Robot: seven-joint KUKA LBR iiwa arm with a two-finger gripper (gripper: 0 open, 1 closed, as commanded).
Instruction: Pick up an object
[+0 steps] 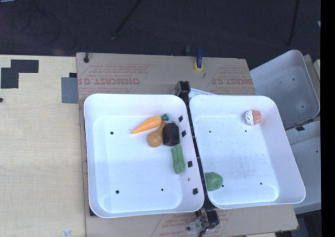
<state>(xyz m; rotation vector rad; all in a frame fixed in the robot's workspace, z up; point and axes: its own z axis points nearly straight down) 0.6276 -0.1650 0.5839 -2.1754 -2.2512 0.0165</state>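
Observation:
The left bin (104, 178) holds an orange carrot (147, 124), a tan pear-shaped piece (154, 138), a black object (170, 134) and a green elongated vegetable (178, 159), all clustered near its right wall. In the right bin (272, 178) a green rounded object (213, 181) lies at the near left corner, and an orange and white object (253, 117) sits near the far right corner.
Both bins rest on a brown cardboard sheet (136, 76) over a pale wooden bench (36, 147). A grey metal plate (285, 87) stands to the right of the bins. A black clip strip (189, 147) runs between the bins.

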